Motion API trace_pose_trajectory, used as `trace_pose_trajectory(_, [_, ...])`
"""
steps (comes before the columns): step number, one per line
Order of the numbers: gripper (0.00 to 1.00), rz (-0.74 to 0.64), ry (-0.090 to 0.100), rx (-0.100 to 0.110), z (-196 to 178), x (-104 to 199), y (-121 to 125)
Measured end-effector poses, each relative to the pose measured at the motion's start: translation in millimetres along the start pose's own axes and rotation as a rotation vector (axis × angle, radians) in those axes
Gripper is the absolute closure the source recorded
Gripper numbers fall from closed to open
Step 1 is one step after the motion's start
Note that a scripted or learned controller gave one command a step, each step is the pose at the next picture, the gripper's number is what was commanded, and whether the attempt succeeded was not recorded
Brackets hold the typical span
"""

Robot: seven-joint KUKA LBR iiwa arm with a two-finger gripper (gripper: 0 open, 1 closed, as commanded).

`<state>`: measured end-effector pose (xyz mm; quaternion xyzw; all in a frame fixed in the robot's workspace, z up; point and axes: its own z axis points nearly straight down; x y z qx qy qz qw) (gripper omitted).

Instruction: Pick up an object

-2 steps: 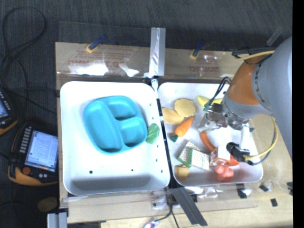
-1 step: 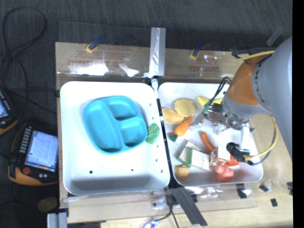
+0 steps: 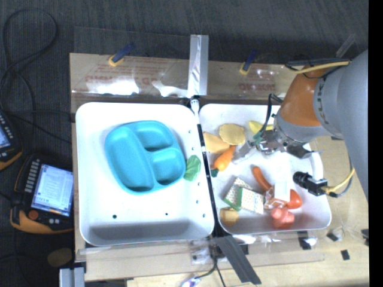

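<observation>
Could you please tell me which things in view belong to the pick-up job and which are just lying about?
For the job:
gripper
orange carrot-like toy
yellow pieces
small sausage
patterned packet
red toys
right bin

Lying about:
blue divided tray
green piece
left bin
handheld screen device

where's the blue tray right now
The blue tray lies in the left white bin, toward its upper middle, with a green item at its right edge.

Faint reddish print runs across the clear plastic sheet [image 3: 140, 76] in the upper middle of the frame (too blurred to read); nothing else is legible.
</observation>
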<state>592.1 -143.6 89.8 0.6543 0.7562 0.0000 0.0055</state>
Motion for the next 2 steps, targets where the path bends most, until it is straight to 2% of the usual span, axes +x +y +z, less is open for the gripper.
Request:
trace_pose_trajectory(1, [0.00, 0.465, 0.004, -0.004, -1, -1, -58])
trace_pose_trajectory(2, [0.00, 0.313, 0.003, -0.001, 0, -43, -50])
